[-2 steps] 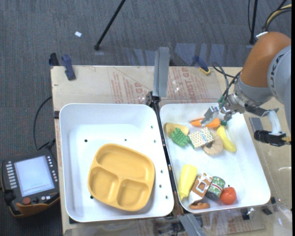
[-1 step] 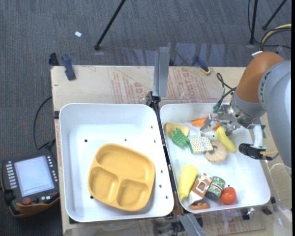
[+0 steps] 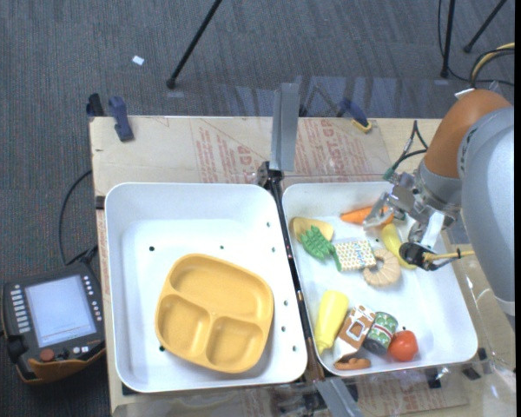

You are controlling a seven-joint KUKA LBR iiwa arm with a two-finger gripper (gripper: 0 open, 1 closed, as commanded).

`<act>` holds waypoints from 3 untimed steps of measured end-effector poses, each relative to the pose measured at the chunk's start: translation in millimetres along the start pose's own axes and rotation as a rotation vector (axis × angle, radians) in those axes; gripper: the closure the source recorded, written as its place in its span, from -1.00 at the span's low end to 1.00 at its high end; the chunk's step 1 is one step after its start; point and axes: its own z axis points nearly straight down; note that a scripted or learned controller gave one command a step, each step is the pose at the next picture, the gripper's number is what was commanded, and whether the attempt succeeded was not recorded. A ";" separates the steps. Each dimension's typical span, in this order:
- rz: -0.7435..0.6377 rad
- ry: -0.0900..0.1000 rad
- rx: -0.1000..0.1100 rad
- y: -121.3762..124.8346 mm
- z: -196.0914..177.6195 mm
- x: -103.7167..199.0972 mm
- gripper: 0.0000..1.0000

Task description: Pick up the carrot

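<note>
Carrot (image 3: pixel 358 215) sits in the upper middle of the right bin (image 3: pixel 456 315), and your gripper (image 3: pixel 398 220) is right at its right end, so this looks like the reach-in-and-close step.

Can't honestly tell how the fingers stand, since the wrist hardware is a dark jumble from this angle, and I see nothing clearly between them, so don't count it as grabbed. The carrot lies flat, pointing left, near the bin's back wall, with a green piece (image 3: pixel 316 242) and a checkered block (image 3: pixel 354 254) just below it and a yellow piece (image 3: pixel 391 241) near the gripper. My guess for the next move: get the fingers astride the carrot only, close, then lift straight up. The yellow tray (image 3: pixel 214 313) in the left bin (image 3: pixel 139 215) is well clear.
</note>
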 end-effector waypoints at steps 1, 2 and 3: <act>0.247 -0.006 0.005 -7.6 2.3 5.9 -1.00; 0.489 -0.003 -0.002 -16.9 1.6 6.7 -1.00; 0.778 -0.001 -0.003 -24.0 1.0 19.6 -1.00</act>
